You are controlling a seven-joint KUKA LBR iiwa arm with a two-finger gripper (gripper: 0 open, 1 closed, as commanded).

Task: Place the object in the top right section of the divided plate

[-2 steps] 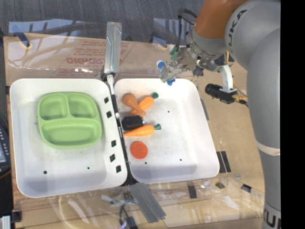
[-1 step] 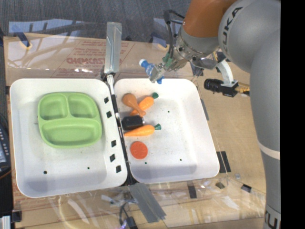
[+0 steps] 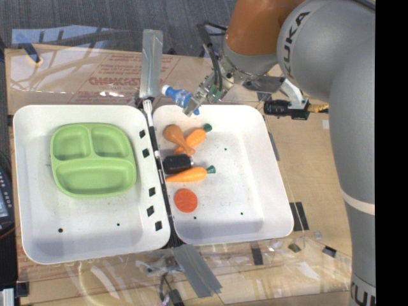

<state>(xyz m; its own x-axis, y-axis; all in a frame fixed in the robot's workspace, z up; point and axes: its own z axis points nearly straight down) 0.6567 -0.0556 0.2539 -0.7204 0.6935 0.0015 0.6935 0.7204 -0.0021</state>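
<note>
Starting at the near side of the right bin [image 3: 280,217]: there's a flat orange disc [image 3: 186,200] close to its left wall. Just past that a toy carrot [image 3: 189,174] is lying crosswise, touching a small black block [image 3: 176,164]. Further back sit a second carrot [image 3: 197,138] and an orange-brown chunk [image 3: 174,134], pretty much piled together.

Over in the left bin [image 3: 38,234], the green divided plate [image 3: 95,160] sits roughly in the middle. It has a big section on the near side and two small ones on the far side. The top right section [image 3: 109,143] is the one closer to the wall between the bins.

At the far left corner of the right bin, the gripper [image 3: 193,106] hangs above the rim with a little white bottle [image 3: 178,96] with a blue label. As far as I can make out, the fingers are pinched on the bottle's lower end, and the capped end sticks out toward the far left.

My guess on handling is that it's light, hard plastic, round and a bit slick. With a grip that far off centre it could swivel or slide out. A hold across the middle of the body would feel safer, and since it'll roll, it should be set down low in that small section.
</note>
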